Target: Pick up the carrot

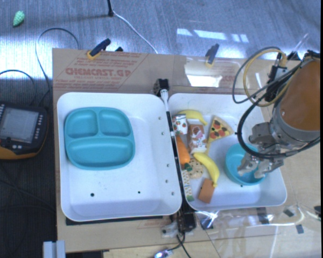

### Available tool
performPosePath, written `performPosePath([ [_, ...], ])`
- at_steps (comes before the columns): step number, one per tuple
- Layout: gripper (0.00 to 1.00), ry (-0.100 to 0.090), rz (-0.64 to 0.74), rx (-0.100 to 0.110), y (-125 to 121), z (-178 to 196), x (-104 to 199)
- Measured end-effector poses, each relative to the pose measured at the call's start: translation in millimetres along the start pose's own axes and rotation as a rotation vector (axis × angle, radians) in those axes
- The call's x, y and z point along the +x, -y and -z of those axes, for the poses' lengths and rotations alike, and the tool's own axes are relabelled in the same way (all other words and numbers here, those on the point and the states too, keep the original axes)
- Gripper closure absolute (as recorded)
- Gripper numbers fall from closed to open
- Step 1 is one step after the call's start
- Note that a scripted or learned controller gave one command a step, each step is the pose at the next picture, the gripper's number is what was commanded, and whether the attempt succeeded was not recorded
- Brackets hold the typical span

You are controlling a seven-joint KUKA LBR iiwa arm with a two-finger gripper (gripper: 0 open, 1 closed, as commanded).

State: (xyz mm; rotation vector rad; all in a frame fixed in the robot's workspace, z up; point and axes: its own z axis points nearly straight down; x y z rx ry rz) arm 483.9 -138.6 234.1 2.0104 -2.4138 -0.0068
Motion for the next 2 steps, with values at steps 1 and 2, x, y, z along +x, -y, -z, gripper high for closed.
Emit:
performPosePath([
  [1, 1.00, 0.000, 0.213, 0.005, 11.8, 57.6, 59.2],
  [2, 1.00, 0.002, -0.267, 0.002, 41.7, 13.3, 24.1],
])
